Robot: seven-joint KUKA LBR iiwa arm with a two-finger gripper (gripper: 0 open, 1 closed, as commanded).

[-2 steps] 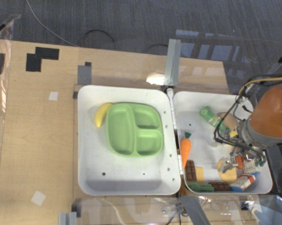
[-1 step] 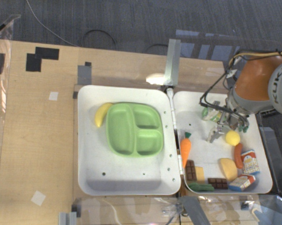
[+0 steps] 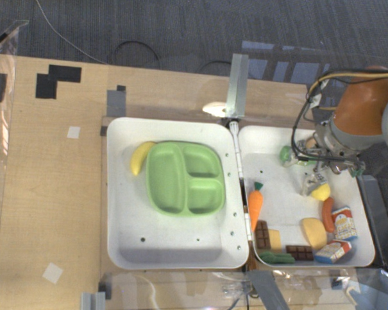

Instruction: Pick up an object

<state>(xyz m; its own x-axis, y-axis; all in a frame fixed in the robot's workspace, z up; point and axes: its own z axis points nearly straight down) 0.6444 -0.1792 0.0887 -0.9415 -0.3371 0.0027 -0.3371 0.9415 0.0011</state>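
Note:
My gripper [image 3: 313,183] hangs low over the upper right part of the right bin [image 3: 276,187], under the grey wrist with the orange band. A small yellow lemon-like piece [image 3: 321,192] lies just below and right of it, touching or nearly touching. A green toy [image 3: 286,154] sits to the gripper's left near the bin's back wall. I see nothing lifted off the bin floor.
The right bin also holds a carrot [image 3: 255,206], chocolate bars [image 3: 262,234], a red sausage [image 3: 329,215], a can [image 3: 344,223], a carton [image 3: 334,252] and a yellow wedge [image 3: 314,232]. In the left bin [image 3: 118,199] lie a green divided plate [image 3: 183,177] and a banana [image 3: 140,157].

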